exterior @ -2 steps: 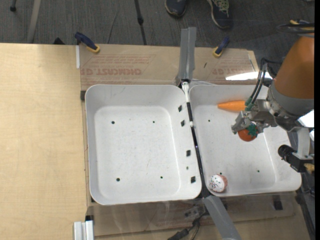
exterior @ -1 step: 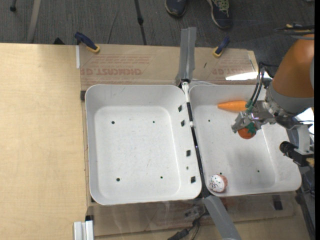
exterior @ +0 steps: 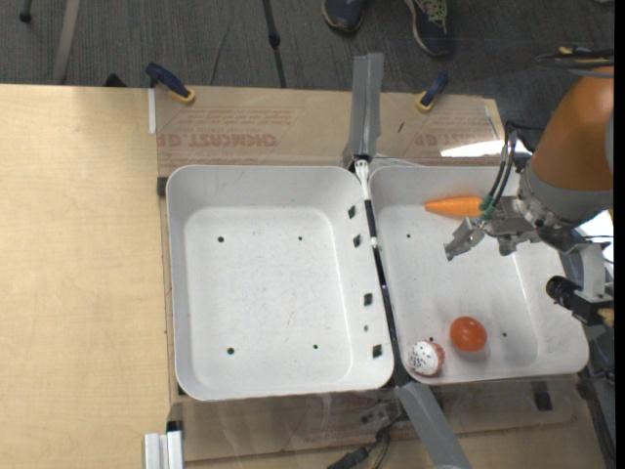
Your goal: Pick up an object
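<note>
Clearly nothing is held yet: the gripper [exterior: 480, 238] hangs in the right bin [exterior: 547, 360], its two fingers spread apart and nothing between them. Just to its far-left lies a carrot [exterior: 452, 205], its thick end toward the gripper and its point aimed left, close to the bin's far wall. Near the bin's near edge sit an orange ball [exterior: 468, 334] and, just to its left, a speckled ball [exterior: 425, 358], close together though I cannot tell whether they touch. The left bin [exterior: 195, 291] offers no candidate.

The carrot looks the handiest target. A good grasp would, I judge, centre the fingers over its thicker half, set them across its length, and descend straight before closing. The far wall could crowd one finger, so approach from the near side. The balls seem riskier, since they would likely roll away.
</note>
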Controlling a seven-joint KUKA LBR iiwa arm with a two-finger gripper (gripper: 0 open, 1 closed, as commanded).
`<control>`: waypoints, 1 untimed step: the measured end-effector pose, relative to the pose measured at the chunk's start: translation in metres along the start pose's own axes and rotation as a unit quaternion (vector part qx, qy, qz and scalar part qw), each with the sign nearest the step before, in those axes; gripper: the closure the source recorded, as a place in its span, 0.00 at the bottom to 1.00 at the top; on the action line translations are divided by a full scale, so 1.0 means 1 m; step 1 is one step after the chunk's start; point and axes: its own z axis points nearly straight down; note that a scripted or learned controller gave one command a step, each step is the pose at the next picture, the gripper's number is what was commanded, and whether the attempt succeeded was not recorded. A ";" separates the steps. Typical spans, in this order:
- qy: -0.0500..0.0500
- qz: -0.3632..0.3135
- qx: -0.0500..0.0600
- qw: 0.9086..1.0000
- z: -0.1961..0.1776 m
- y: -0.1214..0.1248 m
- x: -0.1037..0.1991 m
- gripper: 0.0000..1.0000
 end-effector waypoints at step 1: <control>0.001 0.012 0.000 1.000 0.100 -0.067 -0.008 0.00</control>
